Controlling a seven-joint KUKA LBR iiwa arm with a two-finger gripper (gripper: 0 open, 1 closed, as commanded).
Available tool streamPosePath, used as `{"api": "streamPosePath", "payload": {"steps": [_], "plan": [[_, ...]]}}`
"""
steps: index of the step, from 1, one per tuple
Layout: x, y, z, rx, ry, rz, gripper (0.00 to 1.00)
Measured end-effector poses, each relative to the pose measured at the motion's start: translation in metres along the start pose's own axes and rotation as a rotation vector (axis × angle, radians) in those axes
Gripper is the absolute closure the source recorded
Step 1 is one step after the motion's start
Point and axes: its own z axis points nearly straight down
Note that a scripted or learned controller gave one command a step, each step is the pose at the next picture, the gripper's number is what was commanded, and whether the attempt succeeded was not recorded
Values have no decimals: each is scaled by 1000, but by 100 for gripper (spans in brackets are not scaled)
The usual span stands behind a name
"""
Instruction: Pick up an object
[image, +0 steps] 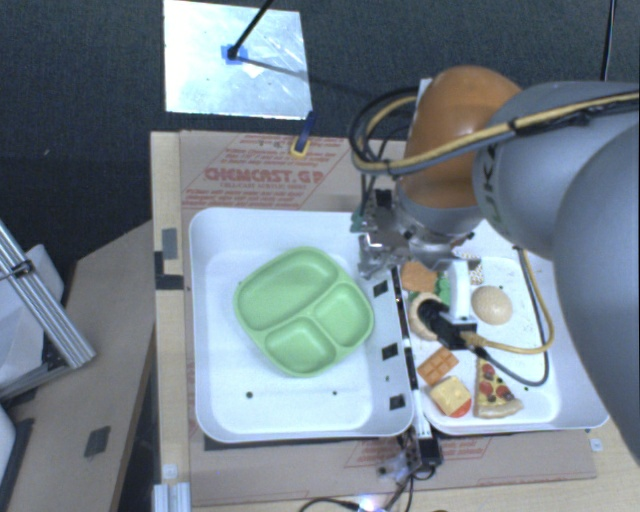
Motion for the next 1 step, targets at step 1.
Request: {"api": "streamPosePath", "payload": {"steps": [1], "plan": [[2,6,-1,0,0,0,100]]}}
